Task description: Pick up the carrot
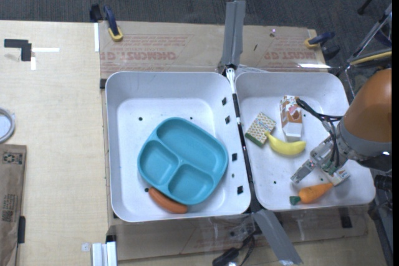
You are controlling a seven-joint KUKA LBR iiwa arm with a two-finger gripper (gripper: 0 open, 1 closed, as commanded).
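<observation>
Carrot (313, 192) is the landmark here: it lies in the right bin (358, 196), near the front wall, with its green end pointing toward the divider between the two bins. The hand (319, 168) hangs just above and behind the carrot, and its fingers look spread apart with nothing between them, so I judge it open and empty; one metal finger (303, 172) reaches down toward the bin floor just beside the carrot. Behind the carrot, further from the front wall, lies a banana (287, 146), and behind that stand a small carton (291, 116) and a patterned sponge (260, 128). Well apart from the carrot, in the left bin (115, 152), a blue divided plate (181, 161) rests partly over an orange sausage-like piece (166, 201). The step in hand seems to be the final approach before the grasp. The next move calls for placing the fingers on both sides of the carrot, lowering a little, then closing; the near wall leaves little room, so the alignment must be careful.
</observation>
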